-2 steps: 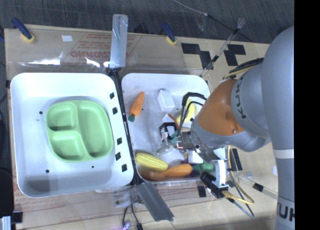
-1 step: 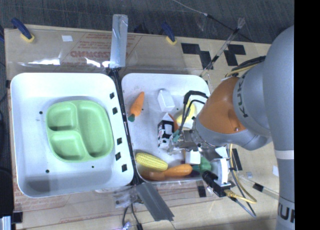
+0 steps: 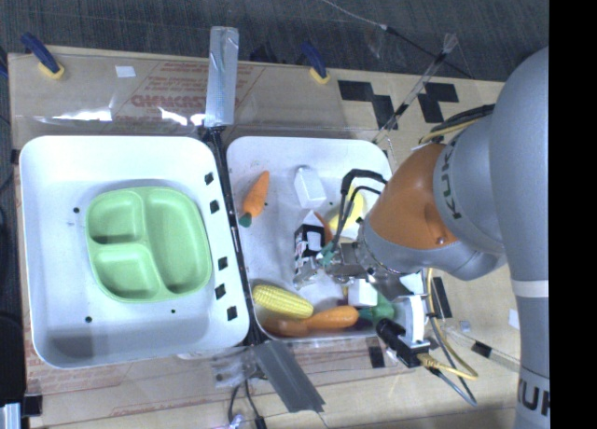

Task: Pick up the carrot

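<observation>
An orange carrot with a small green tip lies at the left side of the right bin, close to the divider wall. A second orange carrot with a green top lies along the bin's front wall. My gripper hangs low over the middle of the right bin. It is to the right of and nearer than the first carrot, and above the second one. Nothing shows in its grasp. The orange wrist band and grey arm hide the bin's right part.
A yellow corn cob and a reddish-brown sausage lie by the front wall. A white object and a yellow item sit behind the gripper. The left bin holds a green divided plate.
</observation>
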Controlling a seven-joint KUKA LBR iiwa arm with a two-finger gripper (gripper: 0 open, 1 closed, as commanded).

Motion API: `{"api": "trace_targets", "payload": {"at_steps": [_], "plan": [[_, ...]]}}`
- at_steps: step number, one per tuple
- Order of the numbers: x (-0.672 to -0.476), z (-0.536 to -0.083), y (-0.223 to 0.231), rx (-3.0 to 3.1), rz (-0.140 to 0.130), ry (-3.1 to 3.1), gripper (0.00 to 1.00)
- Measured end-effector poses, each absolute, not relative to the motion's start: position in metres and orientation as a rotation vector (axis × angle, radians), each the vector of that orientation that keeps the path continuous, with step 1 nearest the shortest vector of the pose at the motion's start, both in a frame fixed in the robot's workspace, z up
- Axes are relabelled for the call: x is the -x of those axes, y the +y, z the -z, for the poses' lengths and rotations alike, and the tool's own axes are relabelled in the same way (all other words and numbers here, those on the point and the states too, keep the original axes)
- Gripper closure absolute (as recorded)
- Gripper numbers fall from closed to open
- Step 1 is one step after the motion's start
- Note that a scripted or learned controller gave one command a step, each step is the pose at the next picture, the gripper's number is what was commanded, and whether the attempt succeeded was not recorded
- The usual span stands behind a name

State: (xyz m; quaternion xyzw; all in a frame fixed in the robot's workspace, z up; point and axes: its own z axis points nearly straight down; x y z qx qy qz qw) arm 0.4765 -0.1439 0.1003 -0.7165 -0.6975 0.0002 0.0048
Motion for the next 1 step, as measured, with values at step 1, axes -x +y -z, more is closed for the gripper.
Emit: {"api": "trace_targets", "payload": {"at_steps": [1], "plan": [[-0.4765, -0.0914, -0.1731, 1.802, 0.0, -2.568, 0.0]]}}
